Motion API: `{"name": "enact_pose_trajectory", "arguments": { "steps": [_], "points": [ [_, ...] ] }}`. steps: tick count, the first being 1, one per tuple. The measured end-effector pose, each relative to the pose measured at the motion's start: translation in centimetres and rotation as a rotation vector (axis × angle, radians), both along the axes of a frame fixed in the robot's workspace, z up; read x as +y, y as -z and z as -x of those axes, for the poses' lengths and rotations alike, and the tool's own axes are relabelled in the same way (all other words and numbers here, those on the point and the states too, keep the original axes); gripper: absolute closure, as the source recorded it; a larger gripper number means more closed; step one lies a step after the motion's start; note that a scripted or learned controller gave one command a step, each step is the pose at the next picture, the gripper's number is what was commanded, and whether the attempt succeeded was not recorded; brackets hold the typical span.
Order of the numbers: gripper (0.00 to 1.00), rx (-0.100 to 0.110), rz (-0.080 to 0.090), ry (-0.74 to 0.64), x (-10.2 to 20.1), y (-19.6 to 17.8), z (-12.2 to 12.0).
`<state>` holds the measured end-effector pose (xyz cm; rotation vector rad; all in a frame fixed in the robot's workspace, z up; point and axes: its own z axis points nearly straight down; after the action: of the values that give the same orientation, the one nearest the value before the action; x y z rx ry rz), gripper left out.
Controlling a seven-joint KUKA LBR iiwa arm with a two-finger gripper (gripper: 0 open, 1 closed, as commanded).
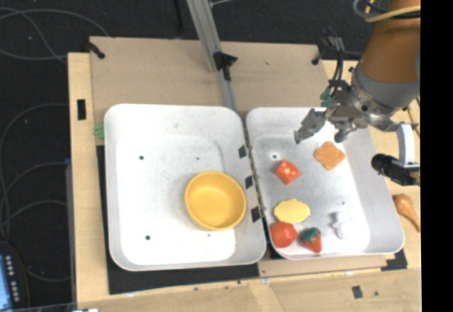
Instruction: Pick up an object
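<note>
Claw spread open over the right bin, holding nothing, orange cracker-like piece just beneath it near the bin's far right, red piece apart, bare floor between, yellow bowl in left bin
</note>
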<state>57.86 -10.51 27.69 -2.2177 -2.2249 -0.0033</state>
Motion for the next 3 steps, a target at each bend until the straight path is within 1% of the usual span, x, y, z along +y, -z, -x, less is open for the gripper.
{"name": "enact_pose_trajectory", "arguments": {
  "steps": [1,2,3],
  "points": [
    [0.0,0.0,0.0,0.001,0.0,0.0,0.0],
    [0.0,0.007,0.004,0.006,0.0,6.3,0.1],
    [0.0,0.004,0.004,0.009,0.6,11.0,-0.3]
  ]
}}
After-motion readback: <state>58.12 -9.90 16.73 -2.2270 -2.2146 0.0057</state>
